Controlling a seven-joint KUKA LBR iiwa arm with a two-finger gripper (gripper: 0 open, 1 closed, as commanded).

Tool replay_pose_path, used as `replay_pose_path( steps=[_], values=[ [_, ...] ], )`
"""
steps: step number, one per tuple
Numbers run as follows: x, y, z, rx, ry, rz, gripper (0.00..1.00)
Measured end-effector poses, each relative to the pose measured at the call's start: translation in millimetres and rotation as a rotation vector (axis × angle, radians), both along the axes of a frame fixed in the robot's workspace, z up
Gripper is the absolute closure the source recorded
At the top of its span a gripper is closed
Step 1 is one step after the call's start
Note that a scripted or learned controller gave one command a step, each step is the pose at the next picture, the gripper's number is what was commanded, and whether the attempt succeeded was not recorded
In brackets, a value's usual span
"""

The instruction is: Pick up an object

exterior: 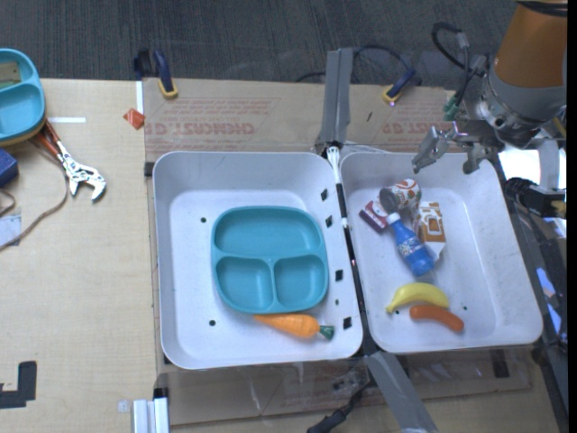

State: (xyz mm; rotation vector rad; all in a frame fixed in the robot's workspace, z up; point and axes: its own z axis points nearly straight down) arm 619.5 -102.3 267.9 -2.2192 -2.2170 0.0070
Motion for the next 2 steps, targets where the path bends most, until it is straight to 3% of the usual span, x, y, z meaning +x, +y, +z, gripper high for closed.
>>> replay_pose_path(
  steps=[1,2],
  values=[
    [-52,-14,-149,-0.003,-0.021,-0.081,0.00],
    [-63,-6,-160,-0.012,-0.050,-0.136,0.00]
  ],
)
